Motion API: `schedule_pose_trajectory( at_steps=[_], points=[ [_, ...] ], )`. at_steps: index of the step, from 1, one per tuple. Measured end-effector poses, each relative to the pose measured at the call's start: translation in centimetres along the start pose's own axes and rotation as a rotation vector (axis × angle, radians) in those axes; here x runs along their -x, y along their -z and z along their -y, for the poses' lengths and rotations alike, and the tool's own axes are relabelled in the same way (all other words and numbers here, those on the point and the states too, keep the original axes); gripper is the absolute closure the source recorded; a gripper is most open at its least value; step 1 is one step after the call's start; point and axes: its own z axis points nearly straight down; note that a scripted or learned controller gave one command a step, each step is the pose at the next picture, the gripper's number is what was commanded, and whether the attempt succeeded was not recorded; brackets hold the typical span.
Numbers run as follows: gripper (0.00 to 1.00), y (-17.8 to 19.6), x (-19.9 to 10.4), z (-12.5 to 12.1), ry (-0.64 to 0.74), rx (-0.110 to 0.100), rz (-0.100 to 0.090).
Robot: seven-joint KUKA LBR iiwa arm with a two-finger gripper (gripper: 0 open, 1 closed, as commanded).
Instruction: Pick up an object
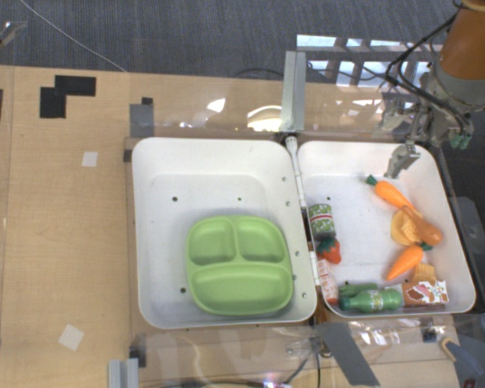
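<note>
My gripper (pixel 411 153) hangs over the back right part of the right bin (pixel 352 176), just above and behind the tip of an orange carrot (pixel 390 192). Nothing shows in its grasp. Further forward in that bin lie a yellow chip-like piece (pixel 403 229), a second carrot (pixel 405 261) and a red and white carton (pixel 425 293). A green bottle (pixel 372 299) lies on its side at the front wall. Along the left wall are a small can with a green label (pixel 319 218) and a strawberry (pixel 331 250).
The left bin (pixel 170 176) holds a green divided plate (pixel 239 265) toward its front. A metal post (pixel 293 95) rises behind the divider between the bins. Cables and a metal frame (pixel 364 59) crowd the space behind the right bin.
</note>
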Motion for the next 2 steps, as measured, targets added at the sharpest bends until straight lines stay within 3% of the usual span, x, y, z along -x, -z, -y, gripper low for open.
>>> schedule_pose_trajectory(
  at_steps=[1,2],
  points=[
    [0.00,-13.0,-2.1,2.3,0.288,0.002,-0.005],
    [0.00,-15.4,-4.6,6.5,0.304,-0.002,0.003]
  ],
)
